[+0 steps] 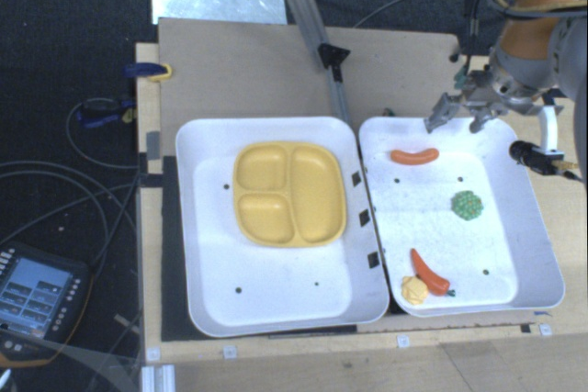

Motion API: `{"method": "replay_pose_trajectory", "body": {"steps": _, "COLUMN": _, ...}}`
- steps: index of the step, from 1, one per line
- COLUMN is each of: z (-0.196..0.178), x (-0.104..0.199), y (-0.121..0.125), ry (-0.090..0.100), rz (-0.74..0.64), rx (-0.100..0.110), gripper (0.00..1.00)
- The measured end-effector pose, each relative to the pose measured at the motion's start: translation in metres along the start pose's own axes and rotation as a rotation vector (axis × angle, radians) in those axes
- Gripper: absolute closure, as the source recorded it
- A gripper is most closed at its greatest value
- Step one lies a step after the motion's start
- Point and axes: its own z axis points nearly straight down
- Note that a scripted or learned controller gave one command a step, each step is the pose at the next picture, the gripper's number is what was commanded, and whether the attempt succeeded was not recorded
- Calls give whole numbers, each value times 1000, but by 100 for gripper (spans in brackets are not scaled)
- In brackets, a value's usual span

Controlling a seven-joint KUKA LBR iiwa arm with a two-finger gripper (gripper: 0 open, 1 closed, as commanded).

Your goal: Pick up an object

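Gripper (pixel 457 117) hangs over the far rim of the right-hand bin (pixel 533 197), fingers spread apart w/ nothing between them, so it's open and empty. Wrist and orange band sit just behind it toward the arm's side.

Closest thing: an orange-red toy hot dog (pixel 413 156), just below and slightly left of the fingertips in the view, lying roughly crosswise near the bin's far wall. Not touching the gripper. Looks like the likeliest pick.

Further out, nearer the camera: a green bumpy ball, prob. toy broccoli or similar (pixel 467 205), about mid-bin. Further again, at the near end of the bin, a toy carrot (pixel 429 272) lies touching a small yellow piece (pixel 414 290) – can't tell what that one is.

Across the divider, well off to the gripper's left in view: the second bin (pixel 197 197) w/ a yellow 3-compartment plate (pixel 289 194) in it.

Risks, as I judge them:
- hot dog sits close to the far wall; a straight descent could clip the rim or pinch bin edge instead.
- it's thin and rounded; if fingers close along its length rather than across, it prob. rolls or squirts out.
- carrot + yellow piece touch, so a grab there may drag both or neither.
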Motion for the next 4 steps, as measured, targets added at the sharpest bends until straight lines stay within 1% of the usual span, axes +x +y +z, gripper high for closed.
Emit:
{"method": "replay_pose_trajectory", "body": {"steps": 1, "z": 43, "x": 2, "y": 5, "ry": 0, "rz": 0, "rx": 1, "gripper": 0}}
{"method": "replay_pose_trajectory", "body": {"steps": 2, "z": 84, "x": 0, "y": 5, "ry": -1, "rz": 3, "rx": 8, "gripper": 0}}
{"method": "replay_pose_trajectory", "body": {"steps": 3, "z": 72, "x": 0, "y": 6, "ry": -3, "rz": 1, "rx": 4, "gripper": 100}}
{"method": "replay_pose_trajectory", "body": {"steps": 4, "z": 23, "x": -8, "y": 5, "ry": -1, "rz": 8, "rx": -9, "gripper": 100}}
